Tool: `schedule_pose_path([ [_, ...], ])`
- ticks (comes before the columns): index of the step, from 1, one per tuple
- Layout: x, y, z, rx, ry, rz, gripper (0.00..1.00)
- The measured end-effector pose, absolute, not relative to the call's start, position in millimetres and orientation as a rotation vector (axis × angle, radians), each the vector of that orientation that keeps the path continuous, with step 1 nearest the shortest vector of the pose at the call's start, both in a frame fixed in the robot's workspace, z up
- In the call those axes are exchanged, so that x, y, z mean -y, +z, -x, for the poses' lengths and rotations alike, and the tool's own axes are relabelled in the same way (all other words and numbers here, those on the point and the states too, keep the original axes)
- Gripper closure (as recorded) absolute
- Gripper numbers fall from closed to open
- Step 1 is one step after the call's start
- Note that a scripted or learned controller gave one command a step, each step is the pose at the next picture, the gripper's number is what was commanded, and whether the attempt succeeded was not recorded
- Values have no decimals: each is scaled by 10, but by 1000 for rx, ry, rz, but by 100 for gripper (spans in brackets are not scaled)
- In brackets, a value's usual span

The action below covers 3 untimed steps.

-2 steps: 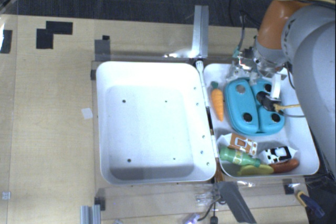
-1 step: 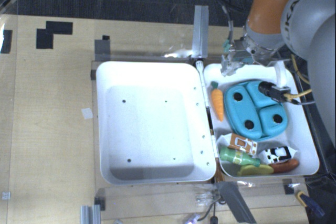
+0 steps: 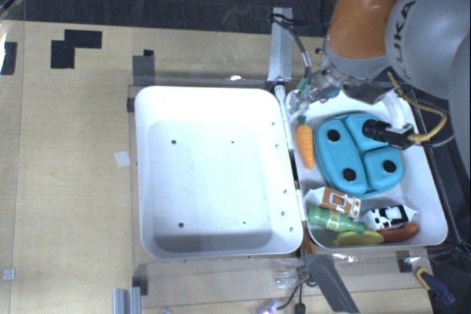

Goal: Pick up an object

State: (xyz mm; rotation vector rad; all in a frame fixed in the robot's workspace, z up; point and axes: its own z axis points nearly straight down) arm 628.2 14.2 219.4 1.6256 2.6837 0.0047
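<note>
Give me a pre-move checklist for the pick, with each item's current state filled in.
1. Objects available in the right bin: ok; teal divided tray, carrot, green bottle and black-and-white toy lie there.
2. Gripper over the right bin: ok; it sits at the bin's far left corner.
3. Finger state: cannot tell.
4. Anything already held: cannot tell.
5. Nearest target reachable: ok; the carrot lies just below the gripper, beside the bin wall.
6. Cable slack near the wrist: cannot tell.

Arm (image 3: 401,18) over R bin (image 3: 434,220), toys.
</note>
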Motion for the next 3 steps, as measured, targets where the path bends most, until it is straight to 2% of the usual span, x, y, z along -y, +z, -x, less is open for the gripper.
schedule_pose_path([
  [1, -480, 2691, -6566, -2788, 6, -1436, 100],
  [2, -871, 2460, -6684, -2943, 6, -1083, 100],
  [3, -1539, 2128, -6379, -2959, 5, -1045, 100],
])
